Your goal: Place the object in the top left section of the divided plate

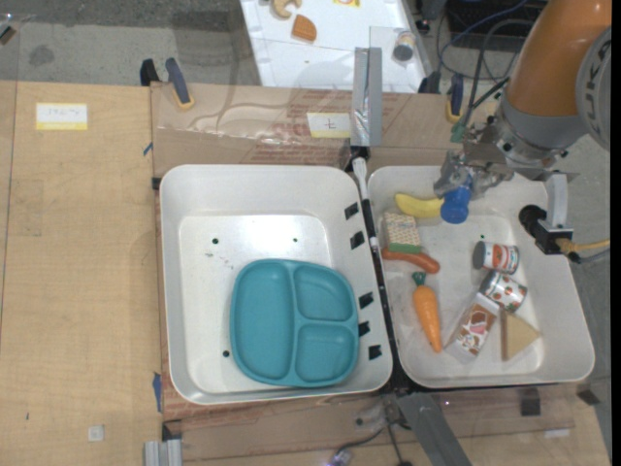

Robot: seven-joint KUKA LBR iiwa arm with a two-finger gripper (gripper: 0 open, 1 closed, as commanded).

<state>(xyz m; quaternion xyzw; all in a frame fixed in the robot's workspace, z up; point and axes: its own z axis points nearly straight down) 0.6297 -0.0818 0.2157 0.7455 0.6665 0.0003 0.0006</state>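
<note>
Plate (291,320): sits bare in your left bin, ready to receive
Gripper (460,184): over the right bin's far edge, at a blue object (455,205)
Fingers: you cannot tell how open, or whether they grip it

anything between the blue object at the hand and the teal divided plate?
Yes: the two bins' adjoining rims run between them. The blue object sits at the hand in the right bin, beside the banana. The teal divided plate lies in the left bin, its sections bare. Lifting over the rims looks necessary.
</note>
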